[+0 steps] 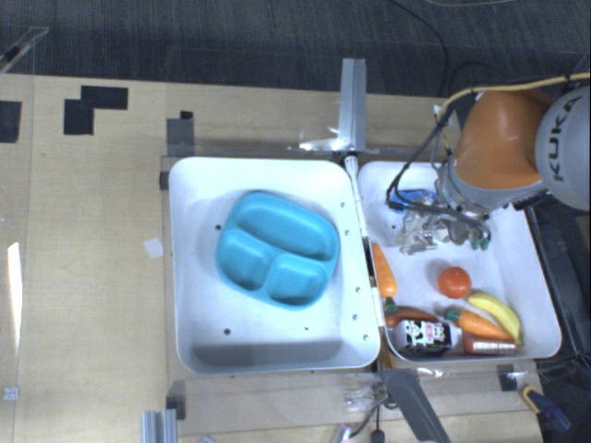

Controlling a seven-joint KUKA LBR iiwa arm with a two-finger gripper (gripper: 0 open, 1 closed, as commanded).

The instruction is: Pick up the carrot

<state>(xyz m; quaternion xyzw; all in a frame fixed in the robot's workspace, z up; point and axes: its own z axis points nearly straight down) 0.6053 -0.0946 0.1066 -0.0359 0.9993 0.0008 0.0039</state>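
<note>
Blue divided tray (277, 250) in left white bin (199, 340). Right white bin (540, 289): orange carrot (383, 272) at left wall, red-orange tomato (453, 281), yellow banana (496, 313), second orange carrot (480, 323), black-white bottle with red cap (434, 334) along near edge.

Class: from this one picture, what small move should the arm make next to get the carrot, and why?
Probably shift the gripper toward the left wall of the right white bin and nearer the camera: the slim orange carrot lies there, apart from it, ungrasped.

The arm (545, 146) runs off the right edge; the pincer (441, 233) fingers look blurred.
</note>
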